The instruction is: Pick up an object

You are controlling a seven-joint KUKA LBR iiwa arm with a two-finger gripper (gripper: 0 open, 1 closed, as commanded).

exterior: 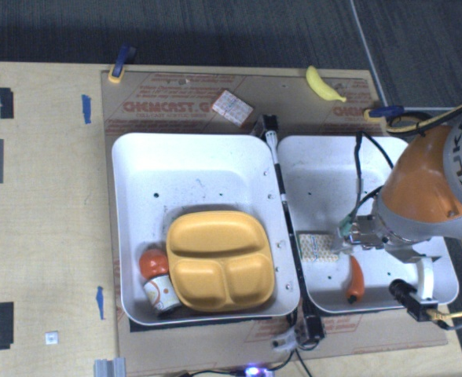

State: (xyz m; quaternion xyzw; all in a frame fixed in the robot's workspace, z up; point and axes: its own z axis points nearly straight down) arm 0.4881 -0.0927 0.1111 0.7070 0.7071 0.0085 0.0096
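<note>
The yellow divided tray (219,258) crowds the left bin (137,163) at six o'clock. In the right bin (317,159), the pincer (349,234), grip state impossible to tell, hangs between a speckled pad (317,247) and an orange carrot (356,278); descending there risks closing on nothing.

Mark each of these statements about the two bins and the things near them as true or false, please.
1. The yellow tray lies in the left bin. True.
2. The orange carrot lies in the left bin. False: it lies in the right bin.
3. The banana lies outside both bins, on the cardboard behind them. True.
4. The arm hangs over the left bin. False: it is over the right bin.
5. The small scrubbing pad is in the right bin. True.
</note>
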